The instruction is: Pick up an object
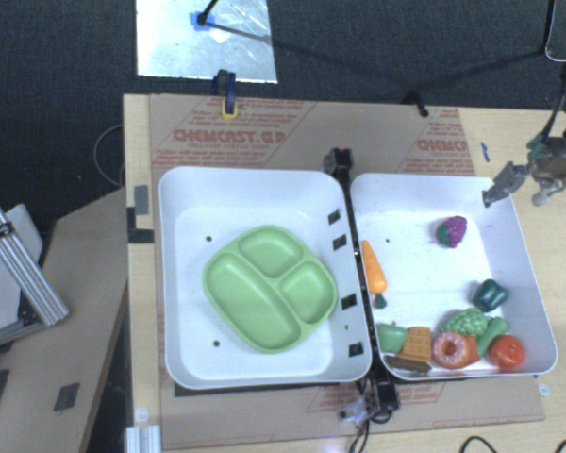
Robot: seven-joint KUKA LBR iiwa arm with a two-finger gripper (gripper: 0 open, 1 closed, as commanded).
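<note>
Green divided plate [269, 289] sits in the left bin [184, 206], mid-frame, three compartments, tilted a bit on the diagonal. Right bin [524, 243] holds the toys, mostly piled at its lower edge, lower right of frame. From here I see an orange carrot [373, 267] lying along the divider side, a purple grape bunch [452, 230] alone in the upper part of the bin, a dark green pepper [490, 294] near the right wall. Bottom row, left to right: green piece [391, 336], tan waffle-like block [416, 345], pink donut [450, 349], broccoli-ish green cluster [470, 324] just above it, red tomato [507, 350] in the corner.

Gripper [503, 185] is at the right edge of frame, upper right, above the bin's top right corner, well apart from the grapes and the pile. Nothing btwn its tips that I can see. Whether they're apart or together, can't tell at this res.

Both bins rest on cardboard w/ red print [228, 137]. Silver sheet [206, 26] lies on dark floor, top of frame.
</note>
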